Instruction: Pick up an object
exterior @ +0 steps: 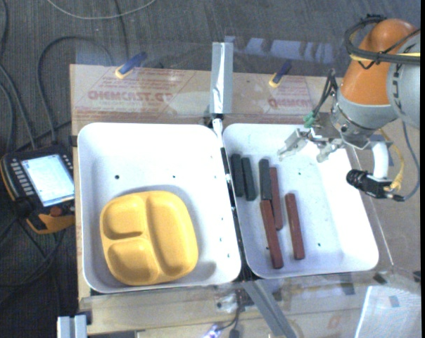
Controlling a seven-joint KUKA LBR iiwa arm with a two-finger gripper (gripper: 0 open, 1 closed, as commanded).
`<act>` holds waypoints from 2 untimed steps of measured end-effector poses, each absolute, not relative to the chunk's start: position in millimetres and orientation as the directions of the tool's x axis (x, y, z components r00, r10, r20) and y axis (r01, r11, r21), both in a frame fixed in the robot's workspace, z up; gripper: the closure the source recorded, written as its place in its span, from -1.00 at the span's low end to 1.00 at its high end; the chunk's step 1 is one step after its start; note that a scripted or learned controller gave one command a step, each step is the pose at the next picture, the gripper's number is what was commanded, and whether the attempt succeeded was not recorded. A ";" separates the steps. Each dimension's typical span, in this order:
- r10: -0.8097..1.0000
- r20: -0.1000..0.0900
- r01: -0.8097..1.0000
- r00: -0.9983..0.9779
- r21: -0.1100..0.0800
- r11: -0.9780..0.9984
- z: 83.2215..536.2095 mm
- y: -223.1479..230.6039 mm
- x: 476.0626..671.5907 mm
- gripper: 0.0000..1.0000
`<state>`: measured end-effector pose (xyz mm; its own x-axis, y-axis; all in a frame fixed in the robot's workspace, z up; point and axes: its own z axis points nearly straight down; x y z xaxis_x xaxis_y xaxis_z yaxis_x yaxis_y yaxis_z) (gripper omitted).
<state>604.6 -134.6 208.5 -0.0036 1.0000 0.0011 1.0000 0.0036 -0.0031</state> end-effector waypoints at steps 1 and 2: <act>0.999 -0.003 0.999 -0.038 0.019 0.038 106.2 -104.9 614.5 -1.00; 0.997 -0.006 0.997 -0.071 0.013 0.071 90.6 -119.8 594.0 -1.00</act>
